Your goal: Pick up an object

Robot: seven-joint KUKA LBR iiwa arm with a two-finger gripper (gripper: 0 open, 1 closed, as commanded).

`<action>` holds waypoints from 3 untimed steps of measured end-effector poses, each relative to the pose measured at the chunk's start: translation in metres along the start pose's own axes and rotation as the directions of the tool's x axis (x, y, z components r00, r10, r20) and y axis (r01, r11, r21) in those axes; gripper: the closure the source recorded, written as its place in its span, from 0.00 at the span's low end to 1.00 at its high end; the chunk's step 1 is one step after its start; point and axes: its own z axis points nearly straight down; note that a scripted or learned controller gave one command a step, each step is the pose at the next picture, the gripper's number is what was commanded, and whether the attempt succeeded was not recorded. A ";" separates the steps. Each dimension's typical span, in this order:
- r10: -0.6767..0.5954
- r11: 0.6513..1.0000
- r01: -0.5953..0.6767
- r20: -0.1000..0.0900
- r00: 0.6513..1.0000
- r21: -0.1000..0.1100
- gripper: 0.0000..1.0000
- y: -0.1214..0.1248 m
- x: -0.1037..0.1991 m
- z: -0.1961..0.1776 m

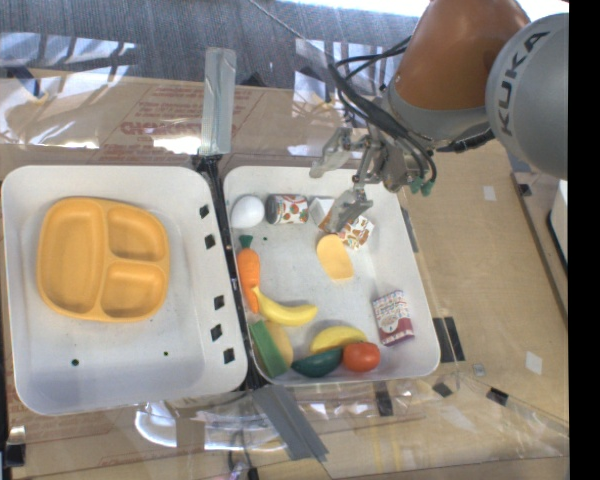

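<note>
Your gripper (348, 206) hangs over the right bin's (412, 268) far side, above the small carton (356, 233), presumably targeting it; finger state: cannot tell.

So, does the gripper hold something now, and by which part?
It cannot be told. The gripper is low in the right bin, just above a small carton, but no thing shows clearly between its fingers.

Two shallow white bins (40, 388) sit side by side. The left bin bears one yellow three-compartment plastic tray (102, 259). The right bin holds two yellow toy bananas (285, 312), one orange carrot (248, 267), one red tomato (360, 355), one white egg (247, 211).
</note>
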 end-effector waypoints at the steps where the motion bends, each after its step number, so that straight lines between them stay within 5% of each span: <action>1: -0.224 0.975 0.224 -0.004 0.975 -0.004 0.00 -0.051 0.040 0.110; 2: -0.381 0.925 0.381 0.001 0.925 -0.002 0.00 -0.061 0.000 0.173; 3: -0.064 0.998 0.064 -0.043 0.997 0.002 0.00 0.020 -0.025 0.171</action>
